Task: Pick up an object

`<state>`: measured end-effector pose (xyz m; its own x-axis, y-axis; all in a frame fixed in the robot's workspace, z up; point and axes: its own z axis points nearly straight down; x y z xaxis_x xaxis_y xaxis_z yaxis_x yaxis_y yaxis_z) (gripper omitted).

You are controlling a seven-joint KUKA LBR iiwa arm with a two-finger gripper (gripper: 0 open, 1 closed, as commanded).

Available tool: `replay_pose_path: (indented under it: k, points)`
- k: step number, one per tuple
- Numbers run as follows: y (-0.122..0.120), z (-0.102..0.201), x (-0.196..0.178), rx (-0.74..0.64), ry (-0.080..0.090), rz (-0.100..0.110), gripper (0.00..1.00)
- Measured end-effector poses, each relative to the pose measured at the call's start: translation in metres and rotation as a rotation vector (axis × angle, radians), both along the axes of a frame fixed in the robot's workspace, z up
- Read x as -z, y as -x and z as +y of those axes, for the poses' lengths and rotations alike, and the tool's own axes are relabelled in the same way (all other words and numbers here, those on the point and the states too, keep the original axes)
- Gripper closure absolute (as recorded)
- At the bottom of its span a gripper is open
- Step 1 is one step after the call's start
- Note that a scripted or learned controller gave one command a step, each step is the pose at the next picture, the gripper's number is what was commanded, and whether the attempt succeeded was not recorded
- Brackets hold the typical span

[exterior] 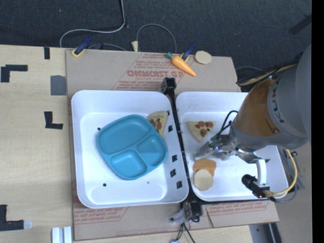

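Grey arm (276, 113) hangs over the right bin (230, 97), claw (212, 147) state unclear, best lowered squarely onto the bread piece (204, 172) near its front edge.

Two white bins, side by side: left bin (81, 135), right bin (228, 101). One blue tray (130, 147) with three compartments, in the left bin. Two pizza slices: one (159, 119) at the far right of the left bin, one (201, 128) in the right bin. One bread piece (204, 172) near the front of the right bin. One carrot (183, 65) and one pale disc (203, 57) on the cardboard beyond the bins. One arm (268, 116), one gripper (210, 147).
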<state>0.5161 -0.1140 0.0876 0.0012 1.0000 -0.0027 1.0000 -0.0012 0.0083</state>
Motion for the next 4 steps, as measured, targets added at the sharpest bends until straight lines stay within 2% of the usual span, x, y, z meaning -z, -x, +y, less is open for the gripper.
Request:
replay_pose_path:
  k: [1, 2, 3, 4]
  points:
    - [-0.13, 0.022, 0.002, -0.009, -0.001, -0.003, 0.0]
    - [-0.126, 0.019, -0.009, -0.005, 0.001, 0.004, 1.0]
    - [-0.125, 0.019, -0.008, -0.005, 0.002, 0.005, 0.0]
    - [-0.108, 0.012, 0.001, -0.003, -0.002, 0.003, 0.0]
